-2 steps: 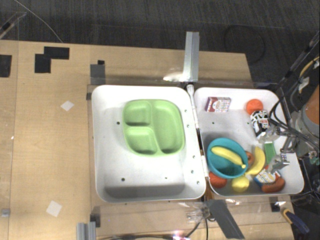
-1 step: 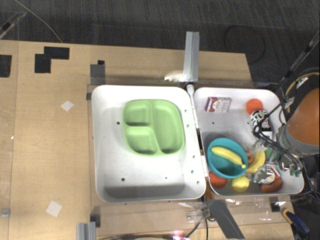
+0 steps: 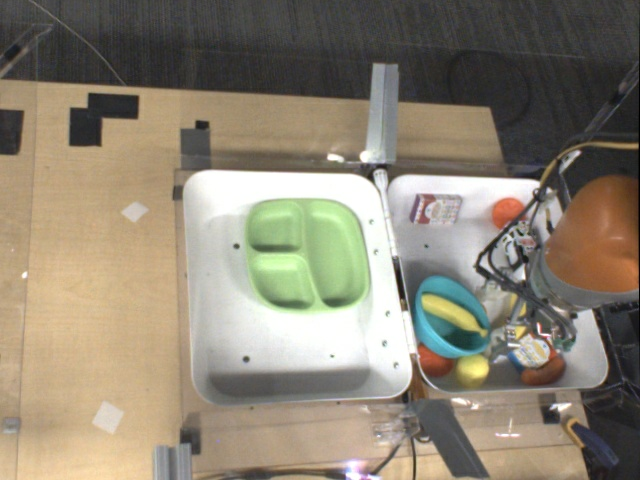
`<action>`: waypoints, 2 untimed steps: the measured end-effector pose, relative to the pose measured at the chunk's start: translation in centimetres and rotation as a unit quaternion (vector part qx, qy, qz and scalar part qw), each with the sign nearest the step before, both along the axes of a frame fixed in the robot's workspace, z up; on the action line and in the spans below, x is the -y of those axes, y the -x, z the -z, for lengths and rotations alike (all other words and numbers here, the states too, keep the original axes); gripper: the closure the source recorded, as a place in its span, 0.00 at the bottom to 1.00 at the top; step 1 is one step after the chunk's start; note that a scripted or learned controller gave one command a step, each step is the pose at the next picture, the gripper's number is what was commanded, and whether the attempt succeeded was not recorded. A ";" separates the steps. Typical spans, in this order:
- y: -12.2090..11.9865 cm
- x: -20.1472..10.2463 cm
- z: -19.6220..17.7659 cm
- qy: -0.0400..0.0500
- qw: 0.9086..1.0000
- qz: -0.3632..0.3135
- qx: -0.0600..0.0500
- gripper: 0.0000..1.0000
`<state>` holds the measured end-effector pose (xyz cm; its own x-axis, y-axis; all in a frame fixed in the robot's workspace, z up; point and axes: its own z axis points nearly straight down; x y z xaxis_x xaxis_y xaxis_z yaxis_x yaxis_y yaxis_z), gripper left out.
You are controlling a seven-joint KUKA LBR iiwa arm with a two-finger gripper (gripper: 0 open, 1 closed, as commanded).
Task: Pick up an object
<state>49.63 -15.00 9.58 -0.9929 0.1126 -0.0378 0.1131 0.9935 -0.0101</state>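
The right bin (image 3: pixel 455 186) holds several small objects. A blue bowl (image 3: pixel 447 318) with a banana (image 3: pixel 452 313) in it lies near the bin's front left. A yellow lemon-like fruit (image 3: pixel 472 370) and a red item (image 3: pixel 432 361) sit by the front wall. A small white and red box (image 3: pixel 435 209) rests at the back, an orange ball (image 3: pixel 508 209) to its right. My gripper (image 3: pixel 520 328) reaches down into the bin's front right over a red and white item (image 3: pixel 535 360); the arm's orange band (image 3: pixel 598 233) hides much of it.
The left bin (image 3: pixel 215 278) holds a green divided tray (image 3: pixel 303 253). A grey metal post (image 3: pixel 381 113) stands behind the divider between the bins. Cables run around the wrist at the right. Wooden bench surface stretches to the left.
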 end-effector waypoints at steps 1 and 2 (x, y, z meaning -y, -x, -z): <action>0.0 -4.6 0.1 0.000 0.999 -0.050 -0.001 0.00; -8.6 -1.0 0.1 -0.005 1.000 -0.003 -0.003 0.00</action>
